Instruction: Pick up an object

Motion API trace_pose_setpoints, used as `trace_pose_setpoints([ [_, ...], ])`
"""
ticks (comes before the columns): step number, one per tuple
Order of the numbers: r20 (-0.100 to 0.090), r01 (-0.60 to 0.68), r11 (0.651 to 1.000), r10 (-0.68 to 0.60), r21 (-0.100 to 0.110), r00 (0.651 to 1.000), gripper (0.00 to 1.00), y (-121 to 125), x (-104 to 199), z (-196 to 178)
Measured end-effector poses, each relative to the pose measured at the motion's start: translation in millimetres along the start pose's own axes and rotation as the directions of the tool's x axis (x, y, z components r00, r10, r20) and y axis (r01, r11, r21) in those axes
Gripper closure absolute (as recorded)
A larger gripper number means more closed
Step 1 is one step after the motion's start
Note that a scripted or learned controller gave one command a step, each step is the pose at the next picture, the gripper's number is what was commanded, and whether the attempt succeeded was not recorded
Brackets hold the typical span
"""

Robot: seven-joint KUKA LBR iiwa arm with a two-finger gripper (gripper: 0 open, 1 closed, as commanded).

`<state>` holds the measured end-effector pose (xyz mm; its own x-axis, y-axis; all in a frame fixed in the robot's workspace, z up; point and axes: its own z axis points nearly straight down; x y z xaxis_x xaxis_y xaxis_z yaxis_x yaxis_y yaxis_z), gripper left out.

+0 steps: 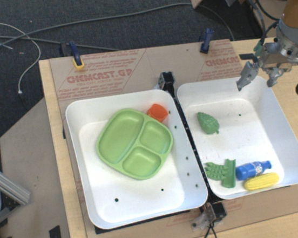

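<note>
Over the right bin's (278,109) far right corner hangs the hand (257,78), fingers spread wide, nothing between them. Below, a green leafy toy (208,122) lies near the bin's far left. Along the near edge: a green comb-like piece (222,172), a blue bottle (252,169), a yellow corn cob (262,181). The left bin (90,167) holds a green divided plate (135,143) with an orange piece (158,111) touching its far rim.

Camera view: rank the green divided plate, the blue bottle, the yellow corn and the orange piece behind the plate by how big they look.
1. green divided plate
2. blue bottle and yellow corn, which look about alike
3. orange piece, partly hidden by the plate, so unsure
</note>
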<state>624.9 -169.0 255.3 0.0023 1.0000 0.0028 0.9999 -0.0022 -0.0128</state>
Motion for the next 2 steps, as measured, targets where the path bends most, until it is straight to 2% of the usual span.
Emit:
trace_pose_setpoints([
  [1,0.002,0.003,1.0,-0.003,-0.012,1.0,0.0,2.2,0.4,-7.1],
  [2,0.001,0.001,1.0,-0.001,-0.006,1.0,0.0,-3.8,-5.5,51.5],
])
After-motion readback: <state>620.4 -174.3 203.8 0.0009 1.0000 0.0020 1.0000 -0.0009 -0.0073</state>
